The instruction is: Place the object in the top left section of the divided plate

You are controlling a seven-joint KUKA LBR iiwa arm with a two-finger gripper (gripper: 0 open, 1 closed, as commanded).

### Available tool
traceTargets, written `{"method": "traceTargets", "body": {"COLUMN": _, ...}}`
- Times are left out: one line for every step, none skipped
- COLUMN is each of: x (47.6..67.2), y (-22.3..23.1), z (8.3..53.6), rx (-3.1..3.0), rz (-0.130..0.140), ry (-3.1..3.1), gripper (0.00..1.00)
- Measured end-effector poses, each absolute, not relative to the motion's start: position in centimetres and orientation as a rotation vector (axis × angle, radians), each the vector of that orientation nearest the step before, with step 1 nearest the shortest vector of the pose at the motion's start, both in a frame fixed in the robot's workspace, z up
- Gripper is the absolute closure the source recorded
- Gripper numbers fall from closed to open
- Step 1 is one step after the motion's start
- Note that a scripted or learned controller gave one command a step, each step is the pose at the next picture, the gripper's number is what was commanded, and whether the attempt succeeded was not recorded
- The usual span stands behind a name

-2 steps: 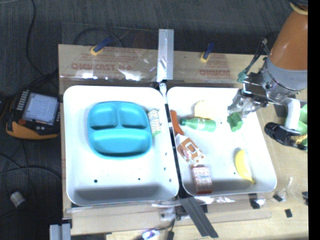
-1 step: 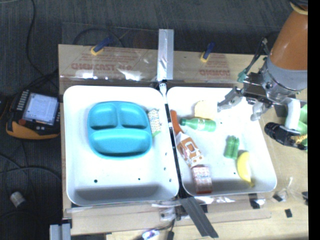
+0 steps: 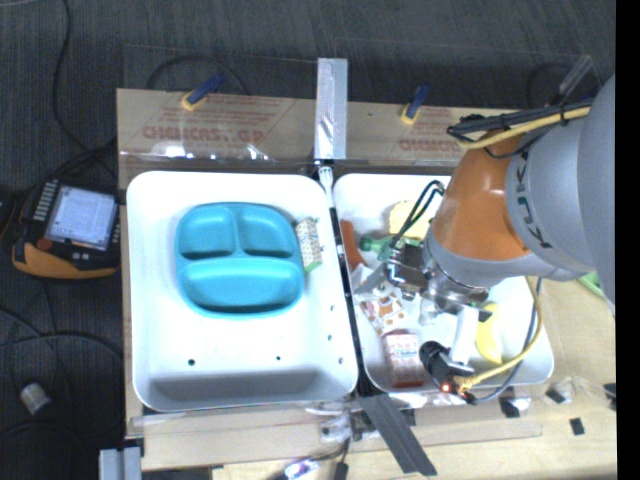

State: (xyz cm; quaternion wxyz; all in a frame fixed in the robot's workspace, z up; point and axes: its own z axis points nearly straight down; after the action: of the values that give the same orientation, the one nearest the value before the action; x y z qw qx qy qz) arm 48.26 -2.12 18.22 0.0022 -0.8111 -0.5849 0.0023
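The arm's gripper (image 3: pixel 425 288) is hovering over the clutter in the right bin (image 3: pixel 520 363) at the frame's lower right, where the small packets (image 3: pixel 400 353), probably light and crinkly, are lying, best pinched across their narrow sides, well apart from the blue divided plate (image 3: pixel 240 258) at centre left; whether anything is gripped I cannot tell.

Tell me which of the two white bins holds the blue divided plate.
The left bin: the blue divided plate lies in it, while the right bin holds small clutter under the arm.

A turquoise-blue divided plate (image 3: pixel 240 257) lies in the white left bin (image 3: pixel 160 358); the white right bin (image 3: pixel 530 363) holds a yellow piece (image 3: pixel 487 340) and a red-and-white packet (image 3: pixel 402 354); the arm (image 3: pixel 530 198) is grey with an orange band; brown cardboard (image 3: pixel 250 120) backs the bins.
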Motion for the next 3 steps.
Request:
{"method": "traceTargets", "body": {"x": 48.2, "y": 3.2, "z": 18.2, "rx": -2.654, "rz": 0.009, "ry": -1.673, "gripper": 0.00}}
{"method": "traceTargets", "body": {"x": 56.6, "y": 7.6, "z": 15.8, "rx": -2.487, "rz": 0.016, "ry": -1.944, "gripper": 0.00}}
{"method": "traceTargets", "body": {"x": 57.0, "y": 7.7, "z": 14.4, "rx": -2.502, "rz": 0.016, "ry": -1.950, "gripper": 0.00}}
